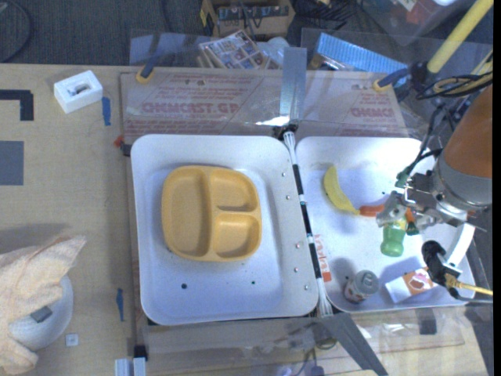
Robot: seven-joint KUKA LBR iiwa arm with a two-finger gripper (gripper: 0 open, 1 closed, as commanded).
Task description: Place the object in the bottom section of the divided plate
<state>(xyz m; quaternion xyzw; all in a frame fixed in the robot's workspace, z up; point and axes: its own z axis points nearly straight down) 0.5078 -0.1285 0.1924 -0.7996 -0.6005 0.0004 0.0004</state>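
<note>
A yellow divided plate [210, 211] lies in the left white bin [149, 288]. It has one large section on its left and two smaller ones on its right, all bare. In the right bin [368, 159] my gripper [399, 216] hangs low over the top of a small green bottle [392, 243] and touches or nearly touches its cap. A yellow banana [337, 190] and a small orange piece [371, 208] lie just left of the gripper. The arm's wrist comes in from the right edge.
A small grey can [362, 283] and a white and orange box [415, 282] sit near the right bin's front edge. A ridge between the two bins [301, 210] separates the gripper from the plate. A white box [78, 91] and crumpled cloth [35, 269] rest on the bench to the left.
</note>
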